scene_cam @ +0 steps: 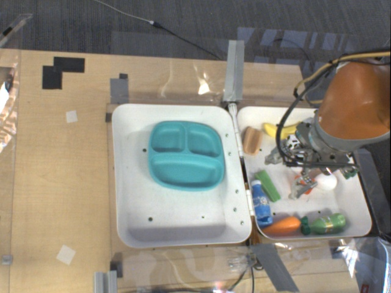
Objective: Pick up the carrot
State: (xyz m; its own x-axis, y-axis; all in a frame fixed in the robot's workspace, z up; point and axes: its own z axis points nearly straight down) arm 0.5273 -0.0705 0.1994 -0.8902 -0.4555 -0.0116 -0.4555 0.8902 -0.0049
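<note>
The carrot (283, 226) lies at the near edge of the right bin (360, 201), touching a green bottle (324, 224), while the gripper (303, 185) hangs above, half hidden under the arm (354, 105), its grip impossible to tell.

From my console the bench (55, 182) reads as pale matt wood grain. Left of the carrot (283, 226), which looks smooth and slightly glossy like plastic, the teal tray (185, 155) has a soft satin plastic sheen. Both white bins (131, 182) look smooth plastic.
</note>
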